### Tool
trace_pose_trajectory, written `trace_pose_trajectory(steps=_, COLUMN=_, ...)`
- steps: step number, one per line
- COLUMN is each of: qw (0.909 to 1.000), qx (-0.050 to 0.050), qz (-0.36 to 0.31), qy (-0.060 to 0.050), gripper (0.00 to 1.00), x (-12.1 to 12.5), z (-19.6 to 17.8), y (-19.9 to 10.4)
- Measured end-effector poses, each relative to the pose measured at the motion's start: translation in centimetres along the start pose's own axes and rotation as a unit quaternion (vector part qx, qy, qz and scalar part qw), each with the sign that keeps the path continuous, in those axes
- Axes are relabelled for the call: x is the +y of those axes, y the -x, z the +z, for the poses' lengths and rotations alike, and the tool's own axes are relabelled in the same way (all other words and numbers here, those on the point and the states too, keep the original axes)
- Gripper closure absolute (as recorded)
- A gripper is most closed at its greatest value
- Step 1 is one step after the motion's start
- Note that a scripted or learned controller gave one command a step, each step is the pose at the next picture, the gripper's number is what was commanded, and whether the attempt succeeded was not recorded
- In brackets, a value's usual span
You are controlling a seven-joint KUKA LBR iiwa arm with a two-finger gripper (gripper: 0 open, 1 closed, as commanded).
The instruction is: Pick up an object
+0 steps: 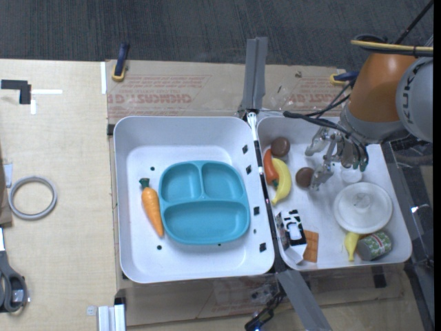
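Gripper (329, 163) hung in the right bin (396, 185), toward its far side, the grey arm with orange band (386, 81) reaching in from the right; fingers looked parted with nothing between them, so released and empty. Likely target, as a guess, was the brown round object (304, 177) just left of the fingertips, close but apparently not touching. A second brown ball (279, 147) sat farther left near the divider, beside a banana (281, 181) and a red-orange piece (269, 164) crowded against that left wall. White round lid (362, 206) lay just near-side of the gripper, a small yellow item (351, 245) and a greenish can (375, 245) at the near right corner, a black-white item (294, 227) and orange card (311, 245) near the near left corner. Clutter ringed the walls, probably dumped loosely, leaving open floor only around the gripper. Left bin (127, 185) held a blue divided plate (204, 202) centred, a carrot (151, 205) along its left side, with free room at the far edge.
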State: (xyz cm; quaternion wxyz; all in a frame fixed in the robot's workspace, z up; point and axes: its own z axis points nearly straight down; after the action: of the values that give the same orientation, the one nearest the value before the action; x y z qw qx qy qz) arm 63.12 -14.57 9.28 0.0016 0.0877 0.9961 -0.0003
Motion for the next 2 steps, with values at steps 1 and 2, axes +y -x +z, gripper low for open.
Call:
trace_pose_trajectory(steps=1, qw=0.9996, qx=0.0, qz=-0.028, qy=0.0, gripper=0.0, x=4.08, z=-0.01, y=-4.28)
trace_pose_trajectory(steps=2, qw=1.0, qx=0.001, qz=0.007, qy=0.0, gripper=0.0, x=4.39, z=0.06, y=-4.76)
